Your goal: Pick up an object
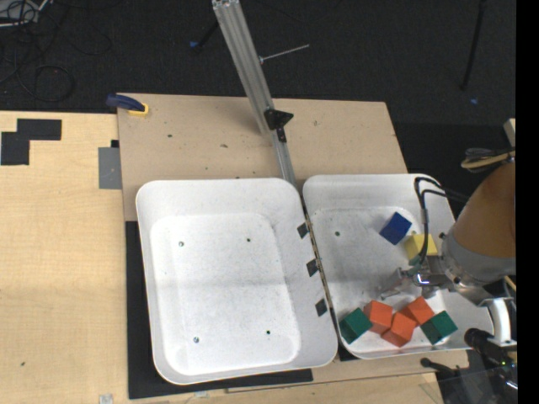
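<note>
Here, two white bins sit side by side on the bench: left bin (221, 278), right bin (358, 204). All the blocks are in the right bin, seven counted. One blue block (395, 227) lies toward the far right side, one yellow block (418, 245) just beside it. Three orange blocks (398, 319) cluster at the near edge, flanked by two green blocks, one on the left (354, 324), one on the right (439, 327). The gripper (418, 278) hangs low in the right bin, between the yellow block and the orange cluster. Cannot tell how its end stands, nor whether anything is held.
</note>
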Tool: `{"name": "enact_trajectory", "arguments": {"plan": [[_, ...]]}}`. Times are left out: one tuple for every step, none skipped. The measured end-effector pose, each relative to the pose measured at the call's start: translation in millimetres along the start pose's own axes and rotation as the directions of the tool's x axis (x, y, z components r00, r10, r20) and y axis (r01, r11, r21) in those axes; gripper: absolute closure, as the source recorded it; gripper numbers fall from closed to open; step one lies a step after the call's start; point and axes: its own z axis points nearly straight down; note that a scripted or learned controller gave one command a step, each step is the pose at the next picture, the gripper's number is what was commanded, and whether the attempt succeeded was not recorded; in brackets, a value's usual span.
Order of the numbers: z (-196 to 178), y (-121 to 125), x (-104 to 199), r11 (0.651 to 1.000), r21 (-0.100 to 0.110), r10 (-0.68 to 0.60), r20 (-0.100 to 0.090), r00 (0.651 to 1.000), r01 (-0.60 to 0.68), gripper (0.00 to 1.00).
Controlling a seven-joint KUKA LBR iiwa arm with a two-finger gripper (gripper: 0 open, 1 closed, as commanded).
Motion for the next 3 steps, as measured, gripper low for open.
{"name": "enact_trajectory", "arguments": {"plan": [[19,1,0,1.0,-0.007,0.002,0.002,1.0,-0.002,0.0],[9,0,-1,1.0,-0.006,0.008,0.0,1.0,-0.008,1.0],[-32,0,-1,1.0,-0.01,-0.001,0.003,1.0,0.001,1.0]]}}
